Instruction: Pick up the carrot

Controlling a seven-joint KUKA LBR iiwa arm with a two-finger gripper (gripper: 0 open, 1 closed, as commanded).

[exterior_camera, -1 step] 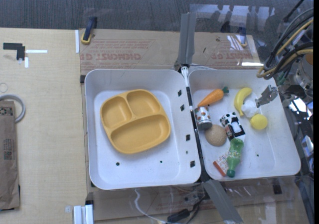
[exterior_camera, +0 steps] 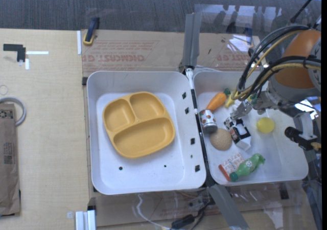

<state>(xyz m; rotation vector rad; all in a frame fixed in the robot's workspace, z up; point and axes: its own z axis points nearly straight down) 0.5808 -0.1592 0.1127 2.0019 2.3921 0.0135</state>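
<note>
The carrot (exterior_camera: 216, 100) is found in the bin (exterior_camera: 286, 173) on the arm's side. It lies just beside the gripper (exterior_camera: 239, 112), toward the divider and a bit further back, and is set on a slant with its greenish end nearest the gripper. Nothing is seen gripped. How far the gripper is spread honestly can't be told from this angle, since the cables and wrist get in the way. So the step in hand is judged to be lining up, not lifting yet.

A few tips for doing it well:
- The gripper probably needs to be shifted a touch toward the divider, so it's centred over the orange body and not the leafy tip.
- The grasp is best taken across the carrot's narrow width, so the wrist likely has to be turned to match the slant.
- The small can (exterior_camera: 207, 120) sits near the carrot's far end, so a clip there should be watched for on the way down.
- The tan round thing (exterior_camera: 221, 140) and the yellow ball (exterior_camera: 265, 124) are further off, so less worry is needed there.
</note>
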